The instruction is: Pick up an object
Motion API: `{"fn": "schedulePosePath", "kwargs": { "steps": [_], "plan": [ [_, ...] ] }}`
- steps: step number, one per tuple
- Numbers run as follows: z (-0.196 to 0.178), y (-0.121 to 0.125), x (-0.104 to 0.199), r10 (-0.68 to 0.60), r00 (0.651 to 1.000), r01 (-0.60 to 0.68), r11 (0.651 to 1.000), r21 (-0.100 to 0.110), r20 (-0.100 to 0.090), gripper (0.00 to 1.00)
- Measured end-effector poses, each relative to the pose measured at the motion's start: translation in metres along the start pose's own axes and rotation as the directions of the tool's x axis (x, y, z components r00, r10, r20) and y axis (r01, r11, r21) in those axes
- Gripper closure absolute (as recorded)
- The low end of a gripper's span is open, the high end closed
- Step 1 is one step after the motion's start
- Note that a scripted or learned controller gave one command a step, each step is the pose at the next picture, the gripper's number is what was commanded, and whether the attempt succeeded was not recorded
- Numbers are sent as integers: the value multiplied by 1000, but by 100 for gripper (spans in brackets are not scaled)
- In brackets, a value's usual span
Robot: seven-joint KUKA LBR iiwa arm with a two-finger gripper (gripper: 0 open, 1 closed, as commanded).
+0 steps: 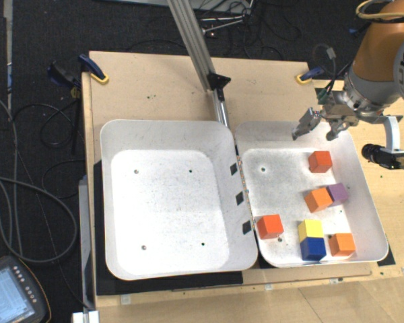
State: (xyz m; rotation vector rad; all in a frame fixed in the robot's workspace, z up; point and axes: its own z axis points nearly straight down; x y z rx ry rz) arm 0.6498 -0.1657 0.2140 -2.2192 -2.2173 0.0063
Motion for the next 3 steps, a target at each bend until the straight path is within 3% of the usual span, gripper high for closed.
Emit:
{"fn": "schedulePosePath", "kwargs": {
  "steps": [2, 3],
  "plan": [
    [102, 18, -6, -4, 1000, 4, 1000, -5, 0, 0],
    [89, 19, -7, -5, 1000, 5, 1000, -10, 3, 100]
  ]
}}
